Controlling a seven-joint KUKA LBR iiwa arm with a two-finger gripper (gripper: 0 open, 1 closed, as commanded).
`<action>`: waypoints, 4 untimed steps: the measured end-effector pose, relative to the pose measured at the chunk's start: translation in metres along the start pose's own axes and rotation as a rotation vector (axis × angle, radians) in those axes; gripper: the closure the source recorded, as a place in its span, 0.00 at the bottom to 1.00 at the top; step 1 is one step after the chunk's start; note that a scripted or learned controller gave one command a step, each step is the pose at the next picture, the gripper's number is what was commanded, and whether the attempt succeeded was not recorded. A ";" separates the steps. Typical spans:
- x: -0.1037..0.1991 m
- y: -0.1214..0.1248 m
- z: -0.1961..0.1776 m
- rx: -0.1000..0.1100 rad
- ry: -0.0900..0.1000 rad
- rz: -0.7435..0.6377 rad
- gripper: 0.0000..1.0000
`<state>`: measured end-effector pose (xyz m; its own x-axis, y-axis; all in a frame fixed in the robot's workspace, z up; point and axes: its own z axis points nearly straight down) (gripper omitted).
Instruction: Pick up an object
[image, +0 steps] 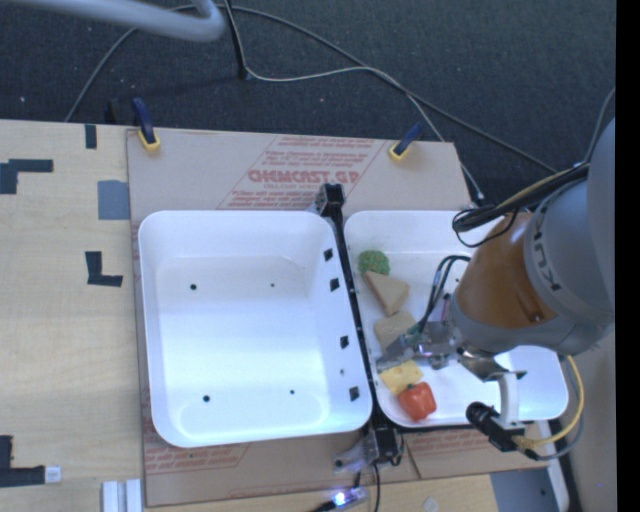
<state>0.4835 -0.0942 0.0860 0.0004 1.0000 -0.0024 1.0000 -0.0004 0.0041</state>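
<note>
- Over the right bin (545, 395), the hand (418, 348) sits low among a cluster of small objects; its metal parts blur together, and whether it is wide, narrow or gripping anything cannot be told.
- Just above the hand, the orange band (495, 285) and the grey arm (580, 255) reach in from the right edge, covering much of the right bin's far side.
- Black cables (440, 285) loop from the wrist down to the hand.
- Beside the hand on its left lies a tan block (393, 327), touching or nearly touching the hand's tip; contact cannot be confirmed.
- Directly below the hand lies a yellow piece (402, 376), with a red rounded object (418, 401) just beside it toward the near rim.
- Farther up the bin lie a tan wedge (388, 292) and, above it, a green broccoli-like object (374, 262), both close to the divider side.
- All five objects lie in the left part of the right bin, near the black clips (340, 285) that join the two bins.
- The left bin (240, 325) sits alongside, its white floor showing four small dark dots.
- Both bins rest on a brown cardboard sheet (300, 175) with red printing, held by two yellow-and-blue clamps (148, 135) at its far edge.
- The sheet lies on the wooden desk (60, 320), which carries dark tape marks on its left part.
</note>
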 end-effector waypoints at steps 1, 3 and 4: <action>0.000 0.043 0.001 0.004 0.002 -0.001 0.00; -0.029 0.046 0.001 0.004 0.004 0.000 1.00; -0.002 0.023 -0.030 -0.002 0.001 -0.002 1.00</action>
<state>0.5065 -0.0957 0.1159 -0.0017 1.0000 -0.0014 1.0000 0.0017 0.0061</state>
